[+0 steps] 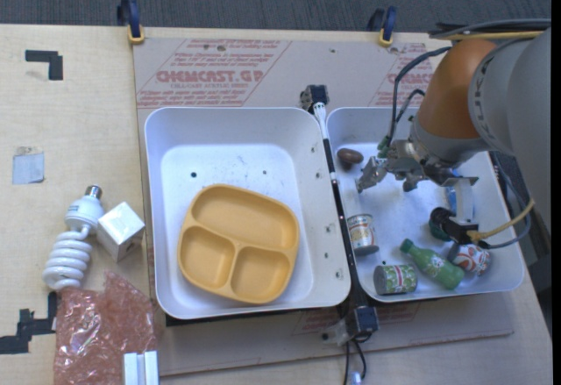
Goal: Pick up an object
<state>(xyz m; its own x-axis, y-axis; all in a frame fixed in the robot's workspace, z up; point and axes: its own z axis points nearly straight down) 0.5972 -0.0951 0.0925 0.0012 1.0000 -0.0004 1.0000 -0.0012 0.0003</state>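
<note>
From my screen, the left bin (166,225) holds one smooth yellow plastic tray (238,242) with three compartments. The right bin (368,124) holds a small brown rounded lump (350,158), two short cans (361,232), one lying on its side (395,278), a green bottle (432,263) lying flat, and a patterned ball (469,259). My gripper (392,173) hovers over that bin with nothing between its metal fingers, which look spread apart. A spiral bulb (72,245) lies on the bench outside.
</note>
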